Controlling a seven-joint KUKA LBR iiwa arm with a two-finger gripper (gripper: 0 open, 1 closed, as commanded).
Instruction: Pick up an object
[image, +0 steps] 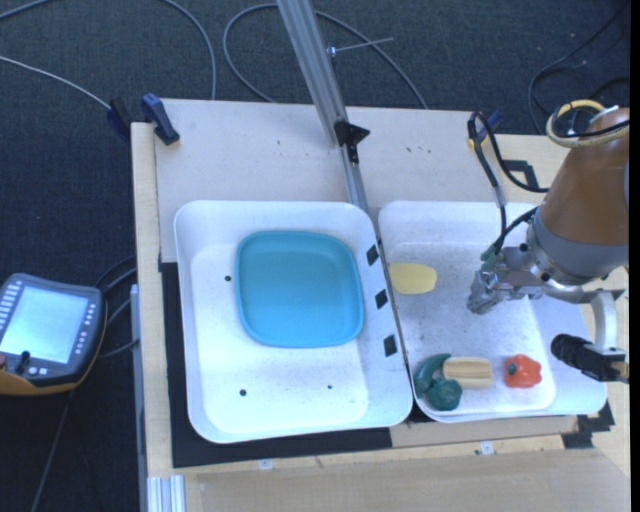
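My gripper (483, 300) hangs over the middle of the right bin (445, 230), with nothing visible between its fingers. A pale yellow flat piece (412, 278) lies to its left near the bin's left wall. Along the bin's front edge lie a dark green vegetable (437, 384), a tan block (468, 372) and a red-orange tomato-like piece (521, 371). All three sit below and apart from the gripper.
The left bin (215, 400) holds a light blue square plate (299, 287). A metal pole (330, 95) slants down between the two bins. A teach pendant (45, 330) lies off the bench at the left.
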